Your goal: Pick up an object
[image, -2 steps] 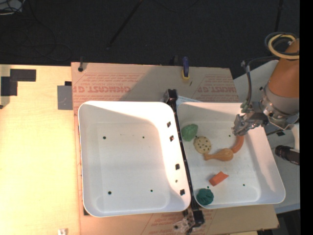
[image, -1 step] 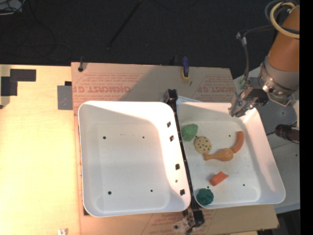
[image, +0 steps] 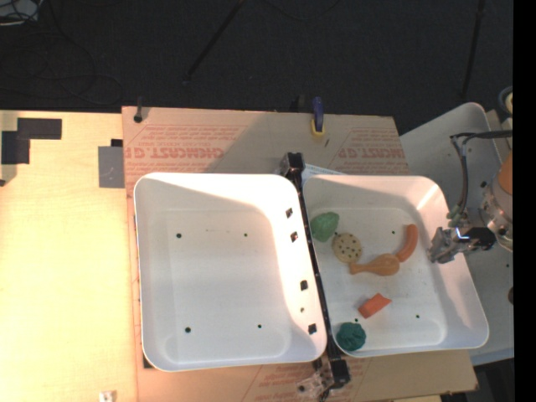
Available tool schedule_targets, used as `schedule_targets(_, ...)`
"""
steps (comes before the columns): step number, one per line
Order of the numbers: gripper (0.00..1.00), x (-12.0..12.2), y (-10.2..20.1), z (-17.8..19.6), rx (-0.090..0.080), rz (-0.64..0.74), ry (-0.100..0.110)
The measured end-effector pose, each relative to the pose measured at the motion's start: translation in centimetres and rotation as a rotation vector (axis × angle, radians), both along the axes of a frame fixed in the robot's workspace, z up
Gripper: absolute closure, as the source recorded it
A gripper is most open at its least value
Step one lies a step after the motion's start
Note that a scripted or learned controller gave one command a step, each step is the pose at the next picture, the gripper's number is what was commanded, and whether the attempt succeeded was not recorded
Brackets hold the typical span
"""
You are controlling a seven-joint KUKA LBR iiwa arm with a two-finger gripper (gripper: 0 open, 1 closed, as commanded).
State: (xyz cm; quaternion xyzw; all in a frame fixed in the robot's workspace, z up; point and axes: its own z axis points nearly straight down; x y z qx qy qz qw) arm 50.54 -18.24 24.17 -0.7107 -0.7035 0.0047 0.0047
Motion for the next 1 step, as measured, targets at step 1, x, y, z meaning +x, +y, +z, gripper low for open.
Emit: schedule_targets(1,1.0,-0.11,3.91,12.0,-0.002,0.014,-0.024)
